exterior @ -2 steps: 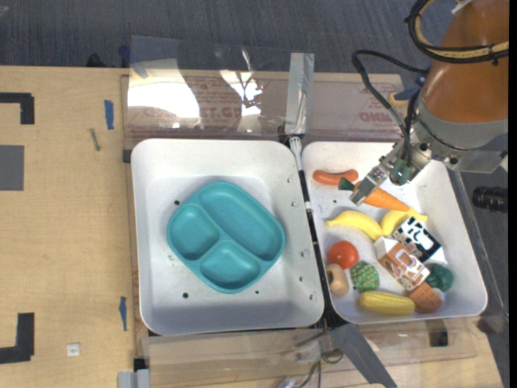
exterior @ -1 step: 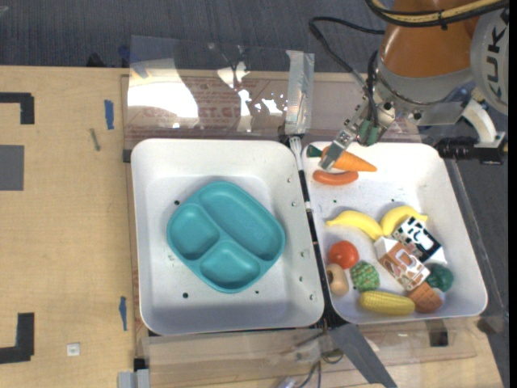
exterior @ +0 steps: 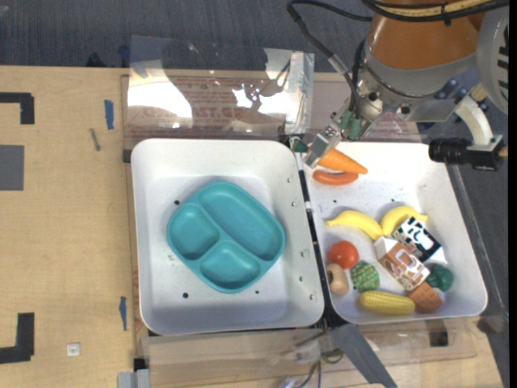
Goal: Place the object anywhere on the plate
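The teal three-compartment plate (exterior: 226, 234) lies in the left white bin (exterior: 153, 176). An orange carrot (exterior: 346, 162) sits at the far left corner of the right bin (exterior: 456, 208), just above a red pepper (exterior: 335, 179). My gripper (exterior: 325, 147) reaches down from the upper right and is shut on the carrot's left end, close to the wall between the two bins. The plate is down and to the left of the gripper, and nothing lies on it.
The near part of the right bin holds two bananas (exterior: 359, 222), a tomato (exterior: 343, 254), a corn cob (exterior: 386, 301), a small carton (exterior: 404, 265), a black-and-white block (exterior: 420, 237) and several other toy foods. A clear plastic sheet (exterior: 218, 95) stands behind the left bin.
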Controlling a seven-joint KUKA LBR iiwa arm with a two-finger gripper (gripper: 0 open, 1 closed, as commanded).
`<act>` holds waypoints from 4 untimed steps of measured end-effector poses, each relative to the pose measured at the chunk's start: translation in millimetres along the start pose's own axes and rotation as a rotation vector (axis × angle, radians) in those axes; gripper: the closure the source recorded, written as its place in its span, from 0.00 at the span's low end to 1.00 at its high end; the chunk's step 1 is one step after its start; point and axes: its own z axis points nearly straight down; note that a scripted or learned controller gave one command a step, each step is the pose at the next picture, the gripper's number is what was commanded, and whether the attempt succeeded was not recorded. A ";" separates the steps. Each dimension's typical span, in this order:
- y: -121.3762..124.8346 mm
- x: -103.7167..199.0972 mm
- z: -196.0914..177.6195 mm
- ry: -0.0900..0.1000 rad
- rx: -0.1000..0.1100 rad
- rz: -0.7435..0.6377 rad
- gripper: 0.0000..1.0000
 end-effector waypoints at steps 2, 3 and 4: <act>-32.2 80.8 -18.3 0.007 0.009 -0.287 1.00; 32.5 99.5 101.5 0.013 0.014 -0.439 1.00; 33.8 97.6 96.1 0.006 0.005 -0.438 0.00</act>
